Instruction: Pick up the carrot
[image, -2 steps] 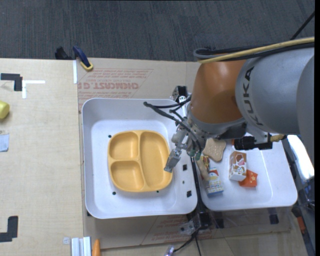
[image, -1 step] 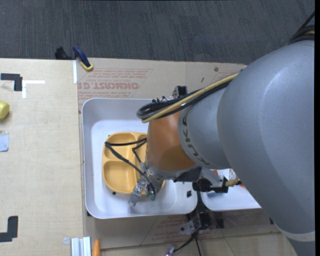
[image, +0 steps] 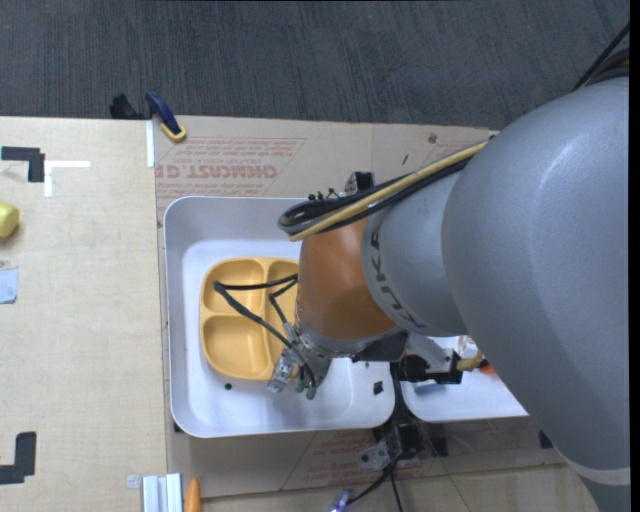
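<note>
Yellow divided tray (image: 232, 330) sits in the left bin (image: 190, 330), and the gripper (image: 292, 375) hangs at the tray's near right corner; fingers unreadable, cannot tell. Carrot's place: cannot tell.

robotics lab bench – grey arm (image: 520, 260) over white bin (image: 190, 300), plywood top (image: 80, 350), loose cables (image: 390, 470).

The pale wooden worktop (image: 80, 350) carries a flattened brown cardboard sheet with red lettering (image: 235, 165), and on that sheet sit two shallow white plastic bins — the left bin (image: 180, 330) and, beside it, the right bin (image: 480, 400), largely covered by the arm. A small yellow rounded object (image: 6, 220) lies at the worktop's left edge.
</note>
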